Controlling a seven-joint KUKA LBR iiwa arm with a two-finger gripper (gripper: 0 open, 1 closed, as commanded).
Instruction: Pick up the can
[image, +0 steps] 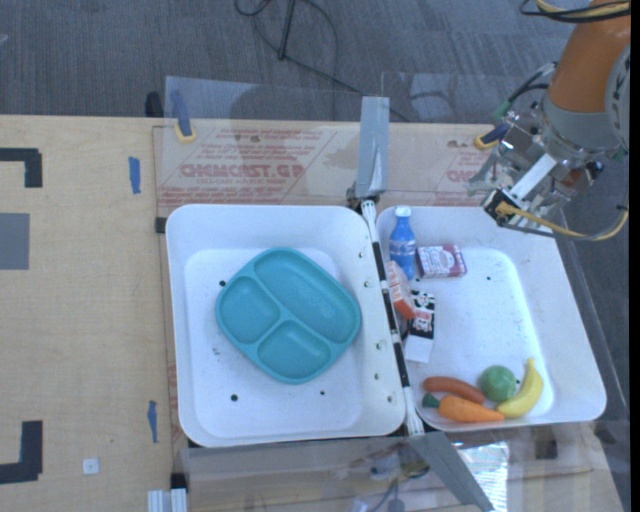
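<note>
**Approach not yet begun: hand hung off the far corner, can lay untouched**

The worktop (80, 300) carried the two white bins side by side. The left bin (185, 230) held a teal divided plate (288, 315) and nothing that the task needed. The right bin (480, 340) held all the small items. The arm (590, 60) came in from the upper right, and its hand (520, 165) hung above the far right corner of the right bin, well apart from everything in it. Whether the hand was apart or together could not be told from this angle.

The can (441, 261), dark red with a pale label, seemed to lie on its side in the far part of the right bin. It lay just beside a blue bottle (402, 240) that stood against the divider. A black-and-white carton (422, 318) lay nearer, and carrots (460, 400), a green fruit (497, 381) and a banana (525, 390) clustered in the near corner.

By my judgement the reach stage was in hand, with no grasp made. The next move would call for travelling left and down over the can, squaring across its round body, and staying clear of the bottle.
</note>
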